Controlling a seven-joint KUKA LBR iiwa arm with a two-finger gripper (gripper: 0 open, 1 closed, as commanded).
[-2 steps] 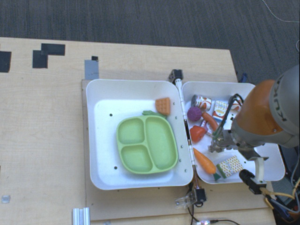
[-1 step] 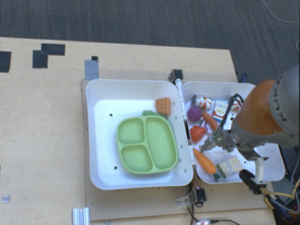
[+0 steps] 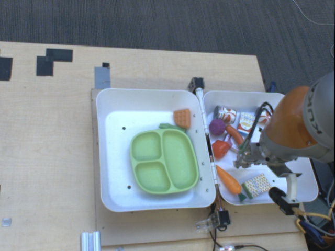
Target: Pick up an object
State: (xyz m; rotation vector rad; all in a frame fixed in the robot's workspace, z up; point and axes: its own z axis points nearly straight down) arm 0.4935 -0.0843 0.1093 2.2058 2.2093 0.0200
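Note:
My gripper (image 3: 244,160) hangs low over the middle of the right bin (image 3: 309,190), under the grey arm with its orange band (image 3: 293,124). Just to its left lie a red pepper (image 3: 220,148) and a small orange carrot (image 3: 234,134). A larger carrot (image 3: 228,179) and a yellow-patterned box (image 3: 256,185) lie just below it, near the bin's front. A purple fruit (image 3: 217,126), a can (image 3: 226,112) and a white-and-red packet (image 3: 246,120) sit toward the back. The arm hides the bin's right part.
The left bin (image 3: 112,150) holds a green divided plate (image 3: 164,161) and an orange waffle-like piece (image 3: 182,118) at its back right. A ridge (image 3: 205,135) separates the two bins. Black cables (image 3: 261,111) loop beside the arm.

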